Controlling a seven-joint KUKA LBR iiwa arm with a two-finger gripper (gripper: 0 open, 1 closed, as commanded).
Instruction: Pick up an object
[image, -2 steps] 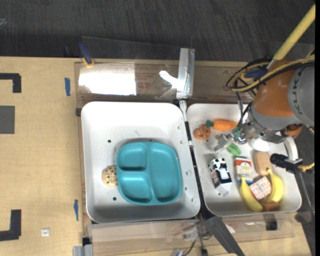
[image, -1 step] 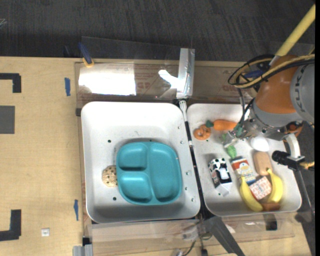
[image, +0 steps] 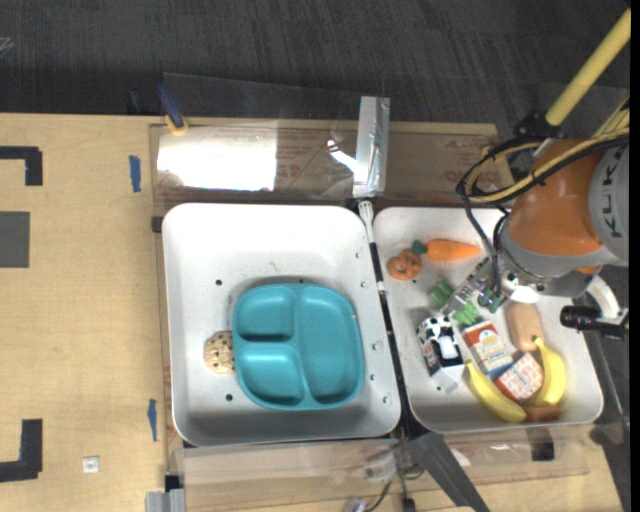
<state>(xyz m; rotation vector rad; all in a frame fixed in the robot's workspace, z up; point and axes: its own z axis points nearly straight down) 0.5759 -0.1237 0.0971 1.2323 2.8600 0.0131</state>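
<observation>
The left bin (image: 190, 300), smooth white plastic with rounded corners, lies well off to the gripper's left. The right bin (image: 395, 330) sits under the gripper. The grey arm (image: 560, 215), with its glossy orange band, covers the right bin's upper right corner. It ends in the gripper (image: 478, 292), a tangle of metal and wires low over the clutter. Its tips are lost against the things below, so I cannot tell whether the jaws are spread or closed, and nothing can be seen held between them.

A teal plate (image: 298, 345) with three compartments fills the left bin's middle. A curved yellow banana (image: 505, 397) lies below and right of the gripper. It wraps around a red-and-white packet (image: 522, 378). A tan rounded loaf (image: 523, 325) lies just right of the gripper and a small printed box (image: 486, 346) just below it. A black-and-white carton (image: 438, 342) is below and left. An orange carrot (image: 452, 250) lies above and left of the gripper. A speckled round cookie (image: 219, 352) touches the plate's left edge. A small orange pumpkin (image: 403, 264) sits beside the carrot's leafy end. A green piece (image: 441, 293) lies just left of the gripper, its shape hard to make out.
</observation>
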